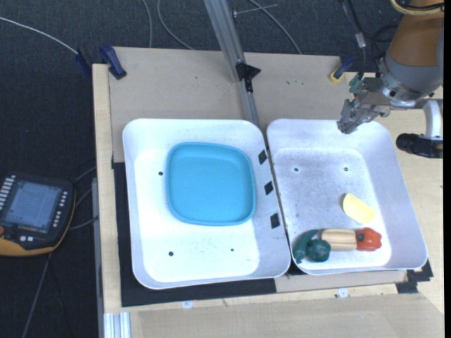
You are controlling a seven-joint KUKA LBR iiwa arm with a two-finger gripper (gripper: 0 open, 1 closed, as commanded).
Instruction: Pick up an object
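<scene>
Seen from above: two shallow white bins side by side on a wooden bench. Landmark throughout: the right bin (310, 189). Poised over its far right corner, the gripper (348, 125) of the grey-and-orange arm (416, 41), reaching in from the right; impossible to tell whether it stands open or closed, with nothing visibly carried. Well apart from the gripper, along the right bin's near edge, three objects in a row: a dark green object (311, 248) at the near left corner, a tan wooden piece (340, 239) touching it, and a red object (368, 239) touching the tan piece's other end. Just behind that row, toward the bin's right wall, a yellow piece (358, 208) lying alone. Directly left of the right bin, the left bin (144, 252), with a blue tray (210, 183) inside. Far left of both, off the bench, a handheld control pendant (32, 213) on dark carpet.
</scene>
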